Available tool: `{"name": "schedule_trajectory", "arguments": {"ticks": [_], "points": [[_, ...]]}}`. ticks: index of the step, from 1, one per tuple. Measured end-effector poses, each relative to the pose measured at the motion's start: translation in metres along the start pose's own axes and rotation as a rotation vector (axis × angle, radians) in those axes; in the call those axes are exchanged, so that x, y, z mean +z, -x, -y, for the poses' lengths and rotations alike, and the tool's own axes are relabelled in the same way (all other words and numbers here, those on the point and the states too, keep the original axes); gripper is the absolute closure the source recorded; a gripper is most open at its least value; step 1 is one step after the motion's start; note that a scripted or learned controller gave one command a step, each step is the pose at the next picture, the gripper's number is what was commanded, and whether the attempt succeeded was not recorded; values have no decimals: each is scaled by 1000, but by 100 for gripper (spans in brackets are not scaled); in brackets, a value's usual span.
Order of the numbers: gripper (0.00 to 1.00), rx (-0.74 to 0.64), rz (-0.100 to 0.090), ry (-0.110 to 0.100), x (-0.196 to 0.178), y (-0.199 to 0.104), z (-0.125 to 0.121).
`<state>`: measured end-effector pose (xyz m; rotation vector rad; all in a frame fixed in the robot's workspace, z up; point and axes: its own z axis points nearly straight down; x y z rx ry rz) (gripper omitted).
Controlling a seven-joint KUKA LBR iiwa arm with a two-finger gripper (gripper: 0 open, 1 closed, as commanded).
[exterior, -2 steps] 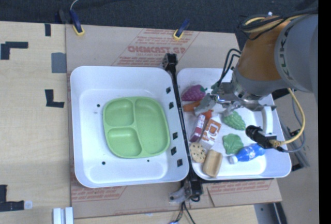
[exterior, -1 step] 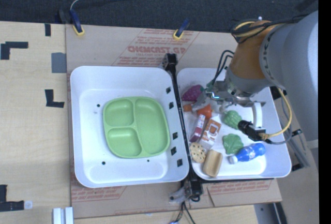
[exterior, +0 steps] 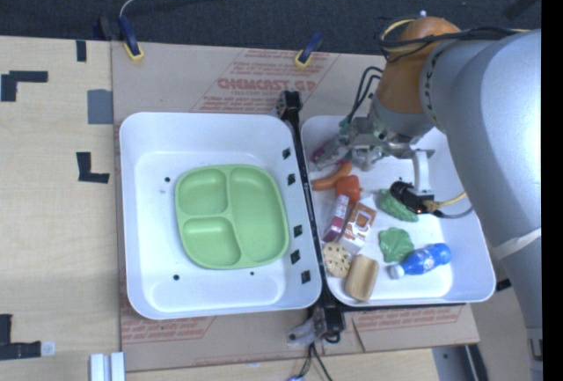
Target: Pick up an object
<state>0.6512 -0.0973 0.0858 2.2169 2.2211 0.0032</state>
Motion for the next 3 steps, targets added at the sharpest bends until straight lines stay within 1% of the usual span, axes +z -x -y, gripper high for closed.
{"name": "schedule_trajectory", "arguments": {"ticks": [1, 2, 3], "points": [[0, 1, 0, -4, 1, -2, -17], [0, 0, 0, -4, 1, -2, -17], [100, -2, 1, -12, -10, -1, -16]]}}
